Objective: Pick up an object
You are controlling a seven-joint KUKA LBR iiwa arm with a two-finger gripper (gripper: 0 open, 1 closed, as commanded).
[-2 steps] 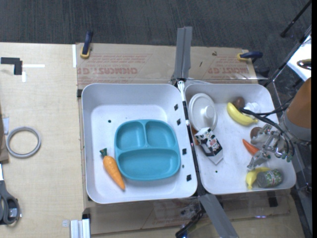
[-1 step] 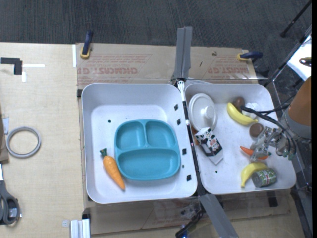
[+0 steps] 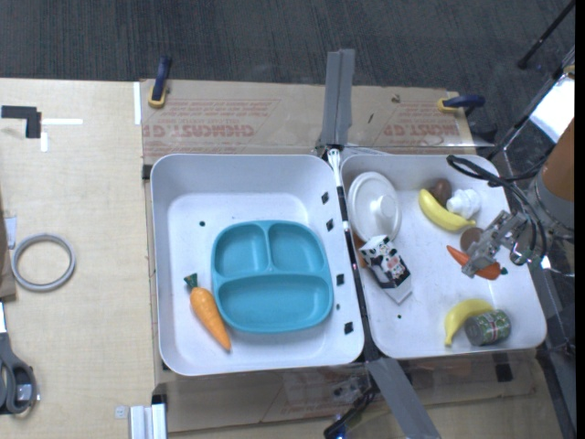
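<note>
Gripper (image 3: 484,252), mine, metal-fingered, sat low in the right bin (image 3: 430,341) over a small orange carrot (image 3: 468,259); finger spread impossible to tell; glossy curved banana (image 3: 441,210) nearby

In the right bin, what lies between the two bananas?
In the camera view, between the upper banana and the lower banana sits the gripper, over a small orange-red object, apparently a carrot or pepper.

Two white bins, the left bin (image 3: 164,273) and the right bin (image 3: 521,332), were set side by side on a pale wooden bench (image 3: 73,154); a tape roll (image 3: 41,262) and cardboard sheet (image 3: 238,122) were also laid there.
</note>
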